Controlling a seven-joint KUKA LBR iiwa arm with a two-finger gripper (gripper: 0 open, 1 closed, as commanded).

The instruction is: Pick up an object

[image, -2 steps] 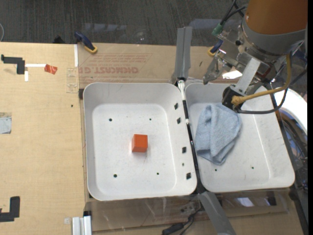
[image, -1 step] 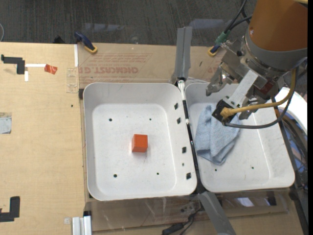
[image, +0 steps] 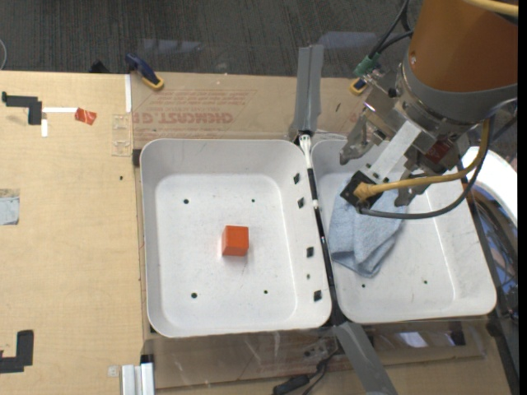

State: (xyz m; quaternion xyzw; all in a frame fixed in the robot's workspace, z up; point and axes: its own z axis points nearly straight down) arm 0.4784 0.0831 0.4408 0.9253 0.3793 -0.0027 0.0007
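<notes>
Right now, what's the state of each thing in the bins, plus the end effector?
orange block: lies flat near the middle of the left bin, alone.
grey cloth: crumpled, in the right bin by its left wall.
end effector: hangs over the right bin, above the cloth's far end.

— What have you got in the left bin (image: 169, 179)?
— You have one orange-red cube (image: 235, 241), sitting flat near the middle of its floor, slightly toward the front edge
— And the right bin (image: 445, 262)?
— You have a grey-blue cloth (image: 368, 235), crumpled, lying along its left edge, top part hidden
</notes>
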